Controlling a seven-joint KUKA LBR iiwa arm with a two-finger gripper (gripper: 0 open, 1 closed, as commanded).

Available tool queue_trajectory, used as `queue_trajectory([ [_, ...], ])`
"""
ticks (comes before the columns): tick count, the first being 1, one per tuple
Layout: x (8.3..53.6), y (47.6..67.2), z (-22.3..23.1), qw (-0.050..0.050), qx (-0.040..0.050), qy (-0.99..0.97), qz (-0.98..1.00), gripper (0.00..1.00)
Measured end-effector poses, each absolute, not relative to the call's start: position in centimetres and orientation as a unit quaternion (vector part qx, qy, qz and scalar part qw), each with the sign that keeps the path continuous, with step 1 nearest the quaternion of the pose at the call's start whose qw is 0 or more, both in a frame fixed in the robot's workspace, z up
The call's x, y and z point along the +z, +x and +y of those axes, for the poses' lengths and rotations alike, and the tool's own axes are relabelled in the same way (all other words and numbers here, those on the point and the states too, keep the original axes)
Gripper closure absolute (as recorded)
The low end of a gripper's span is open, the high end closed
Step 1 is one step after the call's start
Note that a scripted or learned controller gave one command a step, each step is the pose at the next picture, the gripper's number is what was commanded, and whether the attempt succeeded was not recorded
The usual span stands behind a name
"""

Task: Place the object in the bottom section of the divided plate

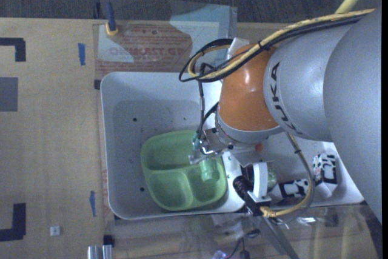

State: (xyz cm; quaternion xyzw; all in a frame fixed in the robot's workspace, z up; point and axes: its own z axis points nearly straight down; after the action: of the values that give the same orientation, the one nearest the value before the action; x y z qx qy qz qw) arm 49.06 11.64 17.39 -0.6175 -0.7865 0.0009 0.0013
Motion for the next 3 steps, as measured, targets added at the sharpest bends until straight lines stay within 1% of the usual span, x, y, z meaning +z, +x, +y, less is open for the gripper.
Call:
queue_trajectory([
  [1, 18.4, 50.8, 6.3, -0.001, -0.0001, -0.591, -0.807, 1.0],
  [2, 23.1, 47.9, 10.1, 0.0, 0.0, -0.567, -0.824, 1.0],
  [3, 23.1, 47.9, 10.0, 0.0, 0.0, -0.567, -0.824, 0.0],
])
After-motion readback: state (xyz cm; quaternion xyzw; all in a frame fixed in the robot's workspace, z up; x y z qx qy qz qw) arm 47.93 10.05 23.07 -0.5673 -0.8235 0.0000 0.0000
